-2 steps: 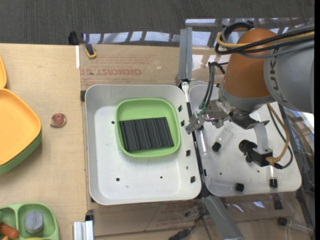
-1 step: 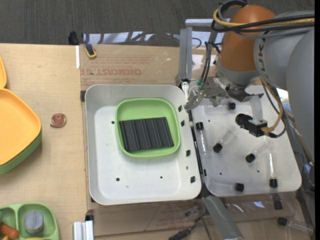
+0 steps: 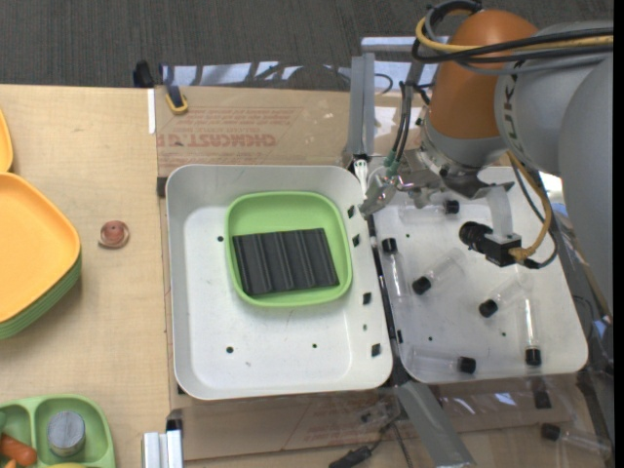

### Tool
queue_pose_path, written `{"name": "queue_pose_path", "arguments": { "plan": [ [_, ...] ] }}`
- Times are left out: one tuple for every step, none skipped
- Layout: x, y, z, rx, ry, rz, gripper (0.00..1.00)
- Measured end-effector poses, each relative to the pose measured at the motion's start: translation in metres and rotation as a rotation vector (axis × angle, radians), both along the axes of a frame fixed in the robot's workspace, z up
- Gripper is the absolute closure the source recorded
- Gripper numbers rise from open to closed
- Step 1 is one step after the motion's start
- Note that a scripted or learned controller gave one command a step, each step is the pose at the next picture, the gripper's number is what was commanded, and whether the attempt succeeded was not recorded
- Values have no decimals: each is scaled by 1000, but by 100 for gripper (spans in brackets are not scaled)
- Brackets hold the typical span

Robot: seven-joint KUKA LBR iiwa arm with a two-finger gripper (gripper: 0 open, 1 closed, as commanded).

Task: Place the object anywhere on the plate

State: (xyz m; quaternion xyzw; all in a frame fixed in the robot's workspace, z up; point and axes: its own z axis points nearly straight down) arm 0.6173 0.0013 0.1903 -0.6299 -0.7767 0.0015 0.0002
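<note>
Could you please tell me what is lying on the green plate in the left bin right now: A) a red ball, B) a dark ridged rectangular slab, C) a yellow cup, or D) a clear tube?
B: a dark ridged slab lies flat on the green plate in the left bin.

Orange plates (image 3: pixel 34 252) stacked at left (a small red knob (image 3: pixel 115 233) beside them).

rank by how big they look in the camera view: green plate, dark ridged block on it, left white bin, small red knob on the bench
1. left white bin
2. green plate
3. dark ridged block
4. small red knob
</note>
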Motion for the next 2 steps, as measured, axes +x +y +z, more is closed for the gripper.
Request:
{"name": "queue_pose_path", "arguments": {
  "plan": [
    [-28,-31,0,0,1,-128,0],
    [-62,-71,47,0,-1,-282,0]
  ]
}}
